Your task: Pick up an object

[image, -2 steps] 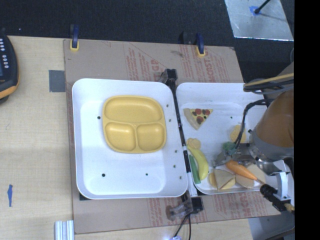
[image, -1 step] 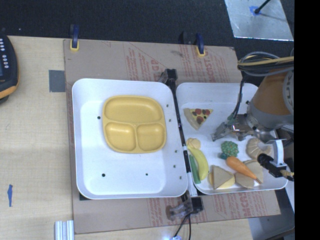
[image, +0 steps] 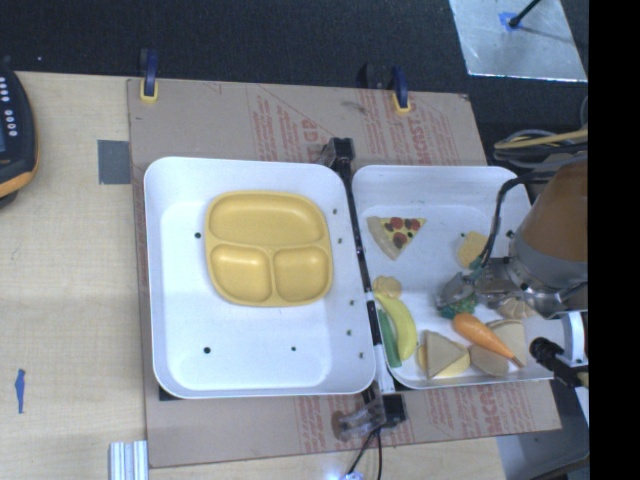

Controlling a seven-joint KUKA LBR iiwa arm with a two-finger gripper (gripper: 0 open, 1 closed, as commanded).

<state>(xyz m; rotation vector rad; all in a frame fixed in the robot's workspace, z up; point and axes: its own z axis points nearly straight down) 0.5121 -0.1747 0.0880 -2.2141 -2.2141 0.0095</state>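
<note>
Tool [image: 458,293] grip state unclear, metallic, above tapered orange carrot [image: 484,335], right bin [image: 430,180].

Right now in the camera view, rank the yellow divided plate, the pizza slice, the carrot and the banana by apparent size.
1. yellow divided plate, by far the largest
2. banana and carrot look about alike; I won't separate them
3. pizza slice, slightly smaller

Arm [image: 560,233] reaches in, tool [image: 457,295] lowered.
</note>
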